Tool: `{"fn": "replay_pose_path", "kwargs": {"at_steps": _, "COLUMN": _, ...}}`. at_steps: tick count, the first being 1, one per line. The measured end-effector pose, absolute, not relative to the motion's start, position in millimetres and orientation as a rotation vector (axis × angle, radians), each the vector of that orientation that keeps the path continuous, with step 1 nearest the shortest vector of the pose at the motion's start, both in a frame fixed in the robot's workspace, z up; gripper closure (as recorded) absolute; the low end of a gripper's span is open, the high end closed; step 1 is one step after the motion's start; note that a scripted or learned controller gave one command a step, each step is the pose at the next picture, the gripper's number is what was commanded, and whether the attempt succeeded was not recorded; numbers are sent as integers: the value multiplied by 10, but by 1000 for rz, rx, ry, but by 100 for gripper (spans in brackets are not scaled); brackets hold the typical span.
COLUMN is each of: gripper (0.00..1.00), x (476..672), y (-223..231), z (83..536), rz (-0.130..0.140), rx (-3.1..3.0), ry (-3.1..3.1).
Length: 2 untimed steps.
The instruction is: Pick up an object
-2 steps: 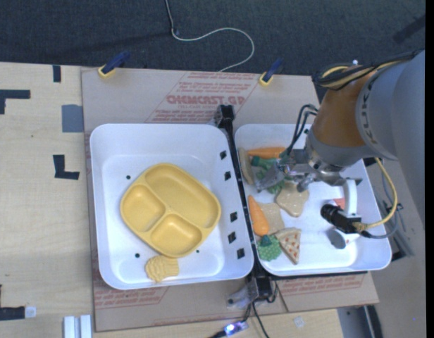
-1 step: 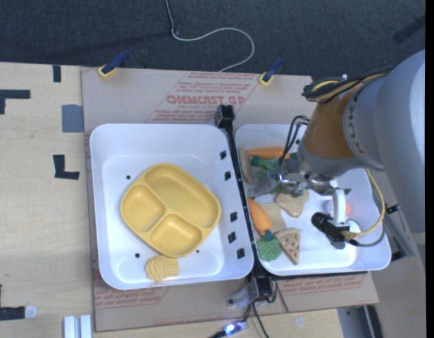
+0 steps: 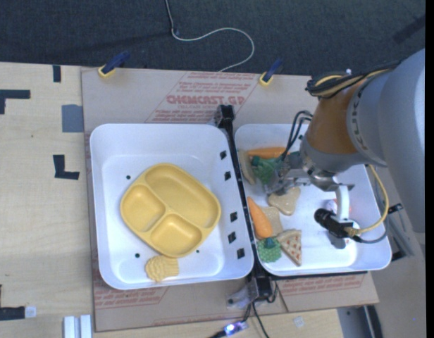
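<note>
Camera view, near edge first: a pizza slice [image 3: 292,246] and broccoli floret [image 3: 269,252] lay at the front of the right bin [image 3: 365,259], with a carrot [image 3: 258,217] along its left wall. A beige flat piece [image 3: 285,202] sat mid-bin, just below the gripper [image 3: 280,182]. Jaw state: cannot tell, wrist hid it. Further back lay a second carrot [image 3: 266,152] beside green leafy toy food [image 3: 263,166]. Judged light, rigid, slick plastic; the near carrot looked best taken across its narrow middle. The left bin [image 3: 104,189] held a yellow divided tray [image 3: 170,208].
</note>
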<state>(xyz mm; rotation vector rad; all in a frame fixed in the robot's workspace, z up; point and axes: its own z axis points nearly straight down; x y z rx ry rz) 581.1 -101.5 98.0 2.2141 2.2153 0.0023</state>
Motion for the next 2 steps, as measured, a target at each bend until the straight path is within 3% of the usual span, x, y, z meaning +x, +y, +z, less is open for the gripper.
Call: {"fn": "replay_pose_path", "kwargs": {"at_steps": 2, "gripper": 100, "x": 5845, "y": -1206, "z": 2074, "rz": 2, "rx": 2220, "ry": 2219}}
